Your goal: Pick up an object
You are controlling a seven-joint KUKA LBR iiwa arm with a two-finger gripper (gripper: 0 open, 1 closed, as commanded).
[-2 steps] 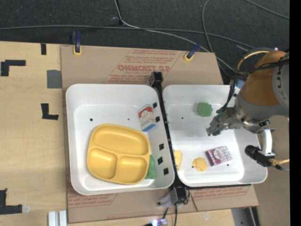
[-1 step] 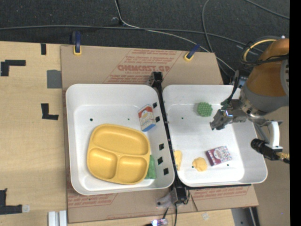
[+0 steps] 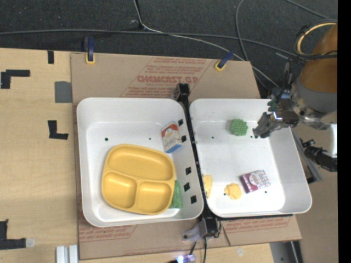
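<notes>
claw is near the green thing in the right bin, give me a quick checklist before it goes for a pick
1. Target in view: ok. The green object lies uncovered in the right bin.
2. Space around target: ok. The purple packet and small yellow piece lie well apart from it.
3. Claw over target: not ok. It sits to the right of the green object, not above it.
4. Claw already holding something: cannot tell, the tips are dark and small.
5. Claw opening: cannot tell.
6. Bin wall clearance: ok. The green object lies away from the back wall.
</notes>
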